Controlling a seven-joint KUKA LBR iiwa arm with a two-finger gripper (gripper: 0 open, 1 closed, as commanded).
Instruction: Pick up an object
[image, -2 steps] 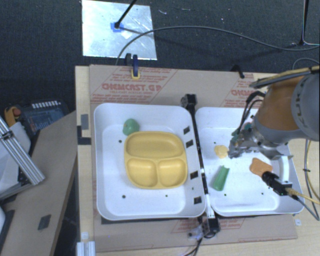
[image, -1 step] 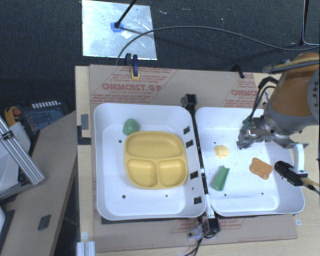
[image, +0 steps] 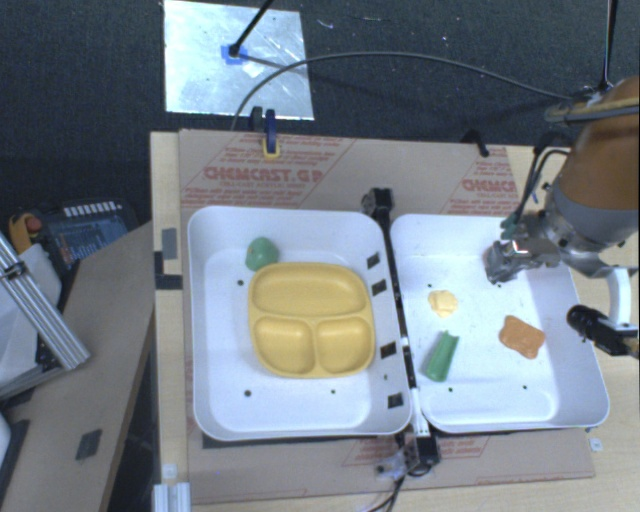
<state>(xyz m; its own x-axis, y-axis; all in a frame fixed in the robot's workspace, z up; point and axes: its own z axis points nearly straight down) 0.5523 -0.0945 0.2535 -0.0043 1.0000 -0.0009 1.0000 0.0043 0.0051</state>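
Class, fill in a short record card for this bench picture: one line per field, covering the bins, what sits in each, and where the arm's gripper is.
left bin: holds a yellow divided tray and a small green piece touching the tray's far left corner
right bin: holds a pale yellow piece, an orange piece and a green stick, all lying apart
gripper: over the far part of the right bin, beyond the pale yellow piece
task state: all three pieces lie on the bin floor
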